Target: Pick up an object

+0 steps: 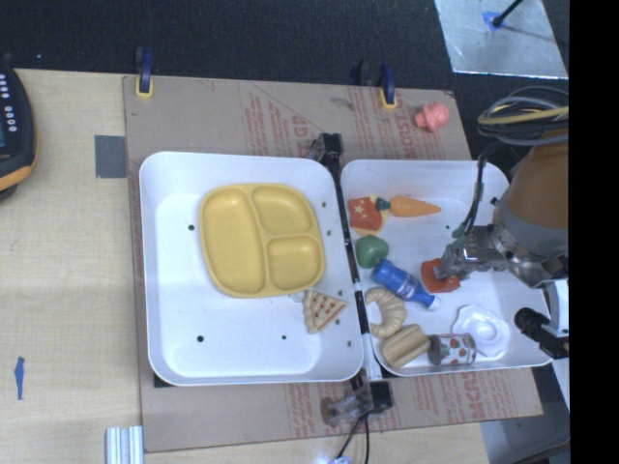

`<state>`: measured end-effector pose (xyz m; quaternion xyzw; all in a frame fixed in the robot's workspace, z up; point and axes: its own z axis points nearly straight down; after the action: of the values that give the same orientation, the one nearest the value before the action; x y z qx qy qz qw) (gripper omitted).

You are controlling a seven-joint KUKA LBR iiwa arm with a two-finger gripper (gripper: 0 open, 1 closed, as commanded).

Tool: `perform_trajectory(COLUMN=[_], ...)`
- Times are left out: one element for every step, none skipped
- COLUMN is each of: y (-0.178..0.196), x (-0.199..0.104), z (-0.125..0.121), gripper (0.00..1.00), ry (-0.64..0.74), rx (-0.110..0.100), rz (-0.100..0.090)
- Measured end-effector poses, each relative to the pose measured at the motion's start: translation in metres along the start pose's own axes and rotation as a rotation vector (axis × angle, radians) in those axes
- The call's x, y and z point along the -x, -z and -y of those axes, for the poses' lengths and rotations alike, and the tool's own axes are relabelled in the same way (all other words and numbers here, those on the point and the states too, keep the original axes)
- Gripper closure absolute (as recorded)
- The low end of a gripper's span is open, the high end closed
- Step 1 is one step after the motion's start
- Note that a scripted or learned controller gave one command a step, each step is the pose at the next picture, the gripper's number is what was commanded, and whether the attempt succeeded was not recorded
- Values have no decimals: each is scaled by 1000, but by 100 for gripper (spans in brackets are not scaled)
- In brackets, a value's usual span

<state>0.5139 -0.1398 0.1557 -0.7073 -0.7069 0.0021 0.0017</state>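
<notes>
My gripper hangs low over the middle of the right bin, reaching in from the right. A small red object lies directly under and just left of its tip; I cannot see whether they touch. Nearby in that bin lie a blue bottle, a green rounded piece, a red block, an orange carrot, a tan pretzel, a bun, a small can and a white lid.
The left bin holds a yellow divided plate and a toy pizza slice. A pink toy sits on the cardboard behind the right bin. Cables loop at the back right.
</notes>
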Motion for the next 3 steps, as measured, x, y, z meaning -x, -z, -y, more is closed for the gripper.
perform_trajectory(y=[18,72,115], x=[-47,-103,-146], z=[-42,-39,-50], gripper=[100,100,100], ry=[10,10,9], rx=[7,7,7], rz=[-2,-2,-1])
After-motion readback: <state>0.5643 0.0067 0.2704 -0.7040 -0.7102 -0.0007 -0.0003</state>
